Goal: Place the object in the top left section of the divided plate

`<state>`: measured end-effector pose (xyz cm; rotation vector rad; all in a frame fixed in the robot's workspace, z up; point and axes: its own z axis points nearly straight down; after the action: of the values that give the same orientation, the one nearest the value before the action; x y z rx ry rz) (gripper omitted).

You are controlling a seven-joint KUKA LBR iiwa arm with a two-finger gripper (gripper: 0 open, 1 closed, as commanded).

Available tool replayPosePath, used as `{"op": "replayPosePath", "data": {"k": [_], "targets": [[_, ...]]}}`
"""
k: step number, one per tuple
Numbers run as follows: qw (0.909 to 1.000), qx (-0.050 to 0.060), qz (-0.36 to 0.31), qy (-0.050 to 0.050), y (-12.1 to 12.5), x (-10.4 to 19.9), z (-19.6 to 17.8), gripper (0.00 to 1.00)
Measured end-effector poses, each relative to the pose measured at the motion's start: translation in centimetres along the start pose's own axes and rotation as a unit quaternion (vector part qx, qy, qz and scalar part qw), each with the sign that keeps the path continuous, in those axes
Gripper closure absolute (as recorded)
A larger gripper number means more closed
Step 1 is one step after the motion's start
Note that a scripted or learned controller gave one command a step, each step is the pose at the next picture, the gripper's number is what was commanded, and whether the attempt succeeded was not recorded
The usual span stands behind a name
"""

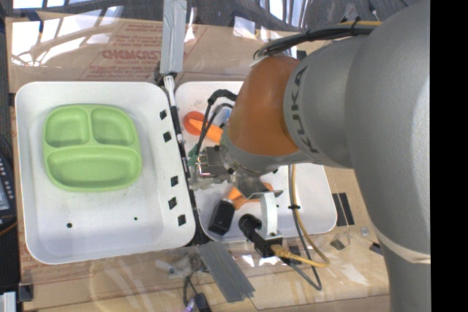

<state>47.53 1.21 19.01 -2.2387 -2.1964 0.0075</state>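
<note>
1. Reaches in from the right of the camera view as 1 thick grey arm, taking up much of that side.
2. Narrows leftward into the orange band, rounded and turned up toward the camera.
3. Bears "KUKA" lettering on the grey just right of that band.
4. Drops below the band into the wrist, pointing steeply down.
5. Ends in the gripper, tucked low at the wrist's left and largely hidden beneath it.
</note>
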Motion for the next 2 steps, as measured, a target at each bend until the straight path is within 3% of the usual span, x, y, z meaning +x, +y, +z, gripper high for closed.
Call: {"op": "replayPosePath", "data": {"k": [1, 2], "targets": [[0.9993, -0.002, 0.037, 0.000, 0.1, -4.2, -0.1, 1.00], [1.0000, -0.001, -0.004, 0.000, 0.1, -2.1, 0.0, 1.00]]}}
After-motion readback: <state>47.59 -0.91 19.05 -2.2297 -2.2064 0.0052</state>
